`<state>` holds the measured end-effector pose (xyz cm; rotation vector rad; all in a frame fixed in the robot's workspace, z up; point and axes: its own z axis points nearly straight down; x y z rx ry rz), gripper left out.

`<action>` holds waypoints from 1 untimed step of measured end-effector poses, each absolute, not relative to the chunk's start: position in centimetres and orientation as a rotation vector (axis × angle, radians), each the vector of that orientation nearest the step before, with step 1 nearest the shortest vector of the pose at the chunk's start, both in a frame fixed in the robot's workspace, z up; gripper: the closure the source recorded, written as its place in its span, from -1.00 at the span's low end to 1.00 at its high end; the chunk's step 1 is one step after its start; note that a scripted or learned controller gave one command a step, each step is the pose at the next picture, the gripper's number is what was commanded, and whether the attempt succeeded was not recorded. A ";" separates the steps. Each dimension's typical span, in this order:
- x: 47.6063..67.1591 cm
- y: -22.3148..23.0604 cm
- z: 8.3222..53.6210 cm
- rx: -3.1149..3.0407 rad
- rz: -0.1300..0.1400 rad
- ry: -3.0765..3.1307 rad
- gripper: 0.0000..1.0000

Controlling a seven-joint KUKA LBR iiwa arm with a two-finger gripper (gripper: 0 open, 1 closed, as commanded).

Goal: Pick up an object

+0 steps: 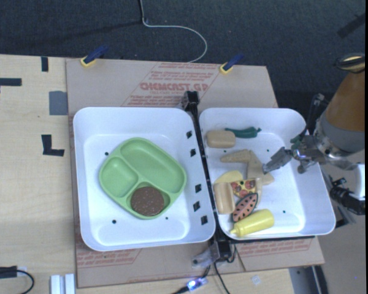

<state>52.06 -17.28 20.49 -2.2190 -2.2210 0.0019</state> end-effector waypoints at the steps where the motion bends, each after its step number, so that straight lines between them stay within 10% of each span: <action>1: 54.3 -9.2 8.2 -2.220 -0.001 -2.233 -1.00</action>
